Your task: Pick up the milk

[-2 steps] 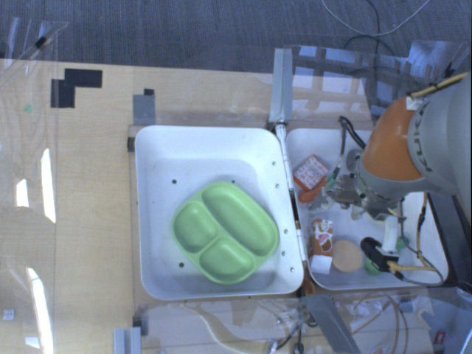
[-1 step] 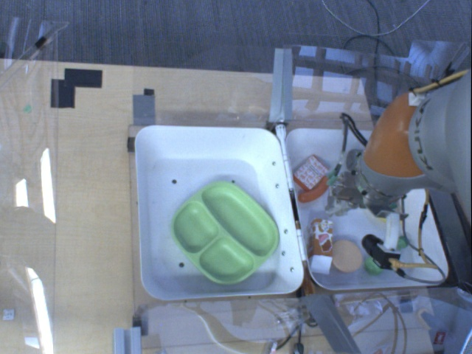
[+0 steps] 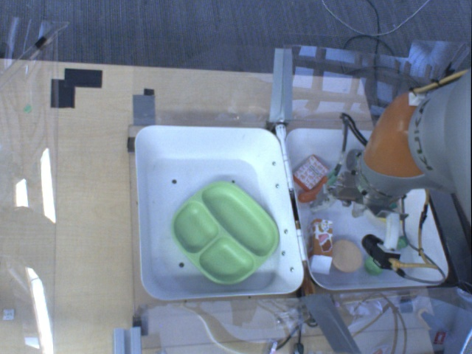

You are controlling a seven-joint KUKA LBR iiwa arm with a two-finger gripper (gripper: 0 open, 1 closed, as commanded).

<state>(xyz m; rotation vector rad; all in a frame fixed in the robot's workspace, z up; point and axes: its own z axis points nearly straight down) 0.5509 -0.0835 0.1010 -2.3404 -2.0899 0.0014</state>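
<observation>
In the right bin [image 3: 438, 236], a small bottle with a red-and-white label and a white cap [image 3: 321, 243] lies near the front left corner; it looks like the milk. A red-and-white carton [image 3: 310, 172] lies further back along the left wall. My gripper [image 3: 345, 190] hangs over the middle of this bin, just right of the carton and behind the bottle. The grey arm with its orange band [image 3: 393, 142] covers the bin's back right part.
A tan round item [image 3: 347, 257] sits right of the bottle's cap, with a small green item [image 3: 373, 266] beside it. The left bin [image 3: 158, 161] holds a green divided plate [image 3: 225, 231]. A thin metal wall separates the two bins.
</observation>
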